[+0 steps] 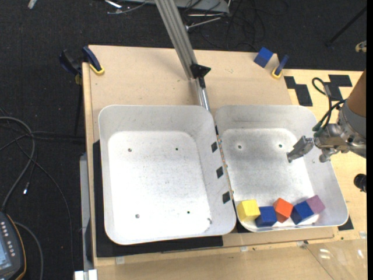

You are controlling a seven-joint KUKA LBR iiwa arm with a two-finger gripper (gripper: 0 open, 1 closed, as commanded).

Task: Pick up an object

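Left bin (116, 127) bare white, speckled. Right bin (326, 179) with blocks bunched along near edge: yellow block (248, 208), blue block (267, 216), orange block (283, 208), second blue block (302, 211), purple block (315, 203), partly overlapping. Gripper (298, 148) low over right bin, well apart from blocks; arm cut off at right. Jaws: cannot tell. Plywood bench (145, 74), dark carpet (35, 39), loose cables around.

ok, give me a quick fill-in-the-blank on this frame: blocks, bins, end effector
1. The blocks lie in the ____ bin.
2. The yellow block sits at the ____ end of the row.
3. The orange block sits between two ____ blocks.
4. The end effector hangs over the ____ bin.

Missing words: right; left; blue; right
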